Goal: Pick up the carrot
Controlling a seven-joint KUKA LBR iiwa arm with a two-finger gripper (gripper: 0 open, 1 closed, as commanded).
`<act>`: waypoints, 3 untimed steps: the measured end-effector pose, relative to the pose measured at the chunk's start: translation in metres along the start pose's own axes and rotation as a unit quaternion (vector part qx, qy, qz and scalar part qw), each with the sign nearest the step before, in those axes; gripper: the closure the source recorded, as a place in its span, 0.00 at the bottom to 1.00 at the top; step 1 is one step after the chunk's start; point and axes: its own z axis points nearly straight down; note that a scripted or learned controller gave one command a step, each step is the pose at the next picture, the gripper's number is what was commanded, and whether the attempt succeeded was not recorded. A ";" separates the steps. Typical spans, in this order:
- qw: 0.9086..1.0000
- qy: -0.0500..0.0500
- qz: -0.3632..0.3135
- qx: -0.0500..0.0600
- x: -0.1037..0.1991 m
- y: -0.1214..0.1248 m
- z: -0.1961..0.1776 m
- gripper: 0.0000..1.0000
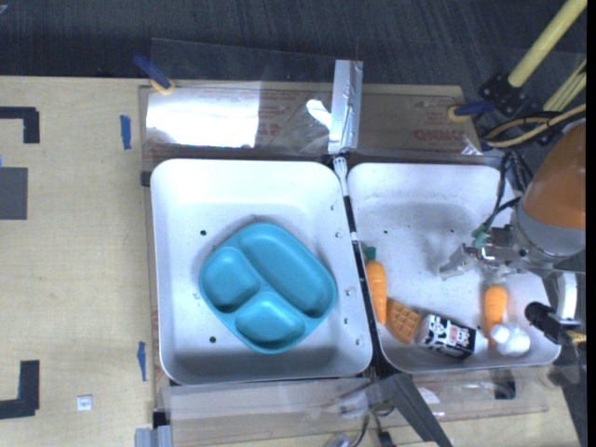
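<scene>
Two-finger metal gripper (463, 259) is hanging over the right shallow white bin (410, 194), at about 3 o'clock from bin centre, with the grey arm and its orange band (563, 189) reaching in behind it. Its fingers are too small and blurred here to read; I cannot tell how wide they are standing, and nothing is showing between them.

Target, the long orange carrot with a green top (375, 289), is lying along the bin's left wall at about 8 o'clock from the gripper, well apart from it. Touching its lower end at 5 o'clock is a tan waffle-patterned piece (403, 321), then a black-and-white printed carton (450, 335). At 5 o'clock from the gripper, a stubby orange item (495, 302) is sitting near a white lumpy object (510, 340).

Left bin (177, 250) is holding a blue three-section plastic tray (268, 285).

Risks, as judged:
- The stubby orange item is lying nearer, so the program may be grabbing it by mistake.
- The carrot is hugging the wall, so a finger may strike the rim or divider.
- The waffle piece may be dragged along.
</scene>
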 end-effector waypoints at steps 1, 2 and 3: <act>1.000 0.012 0.010 -0.019 -0.012 -0.025 0.008 0.00; 0.993 0.009 -0.120 -0.015 -0.019 -0.033 0.010 0.00; 0.961 0.003 -0.276 -0.010 -0.025 -0.039 0.013 0.00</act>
